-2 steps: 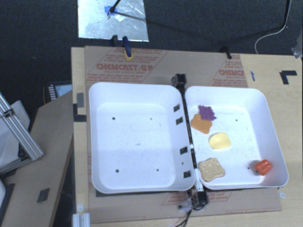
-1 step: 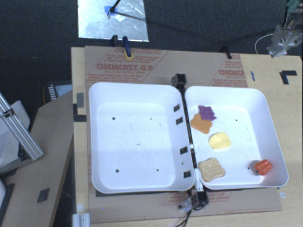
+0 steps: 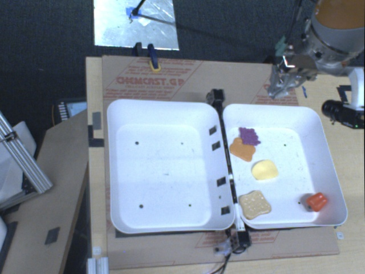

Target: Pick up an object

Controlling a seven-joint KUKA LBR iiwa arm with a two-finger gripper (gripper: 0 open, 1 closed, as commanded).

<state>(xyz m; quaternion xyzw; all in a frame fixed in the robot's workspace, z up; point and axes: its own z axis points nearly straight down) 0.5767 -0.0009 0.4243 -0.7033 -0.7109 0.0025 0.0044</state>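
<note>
The right bin (image 3: 319, 124) holds several small things. A purple lump (image 3: 248, 135) lies near its left wall, touching an orange flat piece (image 3: 242, 150) just below it. A pale yellow round piece (image 3: 264, 169) sits in the middle. A tan toast-like slice (image 3: 254, 204) lies at the front left, and a small red-orange thing (image 3: 316, 200) at the front right. My gripper (image 3: 280, 88) hangs above the bin's far rim, clear of all of them, with nothing seen between its fingers.
The left bin (image 3: 120, 119) stands beside the right one, joined by a black clipped divider (image 3: 223, 153). A shiny metal sheet (image 3: 136, 16) lies beyond the bench. A blue and yellow clamp (image 3: 153, 57) sits at the board's far edge.
</note>
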